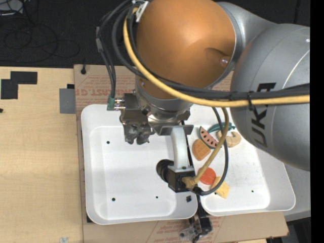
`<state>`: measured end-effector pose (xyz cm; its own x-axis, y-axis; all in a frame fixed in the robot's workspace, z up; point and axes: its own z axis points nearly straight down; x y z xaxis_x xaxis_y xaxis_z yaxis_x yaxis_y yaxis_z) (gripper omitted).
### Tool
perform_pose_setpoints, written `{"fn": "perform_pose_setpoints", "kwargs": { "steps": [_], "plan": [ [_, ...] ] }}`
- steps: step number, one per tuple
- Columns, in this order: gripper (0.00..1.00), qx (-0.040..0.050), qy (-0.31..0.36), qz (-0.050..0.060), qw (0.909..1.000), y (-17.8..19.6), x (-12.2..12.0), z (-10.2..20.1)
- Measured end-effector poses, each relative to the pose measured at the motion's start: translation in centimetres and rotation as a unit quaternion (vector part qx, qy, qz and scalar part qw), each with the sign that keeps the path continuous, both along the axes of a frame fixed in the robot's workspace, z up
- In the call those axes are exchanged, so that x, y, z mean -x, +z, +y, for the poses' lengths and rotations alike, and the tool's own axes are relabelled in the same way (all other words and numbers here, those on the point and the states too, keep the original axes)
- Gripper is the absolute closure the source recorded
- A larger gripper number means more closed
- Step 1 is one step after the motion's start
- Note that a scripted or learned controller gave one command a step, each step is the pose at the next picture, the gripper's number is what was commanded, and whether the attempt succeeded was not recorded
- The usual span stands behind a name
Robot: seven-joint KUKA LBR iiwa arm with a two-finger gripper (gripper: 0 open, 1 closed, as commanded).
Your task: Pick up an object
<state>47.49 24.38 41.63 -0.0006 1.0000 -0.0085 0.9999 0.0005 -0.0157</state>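
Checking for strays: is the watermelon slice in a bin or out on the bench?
In a bin. The watermelon slice lies on the floor of the view's right bin, inside its rim, beside a tan toy.

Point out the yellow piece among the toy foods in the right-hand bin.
It is the small yellow wedge nearest the front rim of the right-hand bin, just below the red-orange piece. The others are tan, teal, or a red watermelon slice.

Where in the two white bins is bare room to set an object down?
Left white bin: bare along its left and front walls, beside the grey hand. Right white bin: bare toward its right front corner, crowded at its left around the toy watermelon slice and yellow wedge.
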Motion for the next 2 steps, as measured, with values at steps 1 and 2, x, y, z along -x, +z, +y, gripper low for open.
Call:
{"fn": "perform_pose_setpoints", "kwargs": {
  "steps": [1, 2],
  "plan": [
    [1.00, 0.0007, 0.000, 0.002, 1.0000, -17.8, 0.1, -0.5],
    [1.00, -0.0063, 0.000, -0.013, 0.9999, -4.5, -3.9, -0.1]
  ]
}}
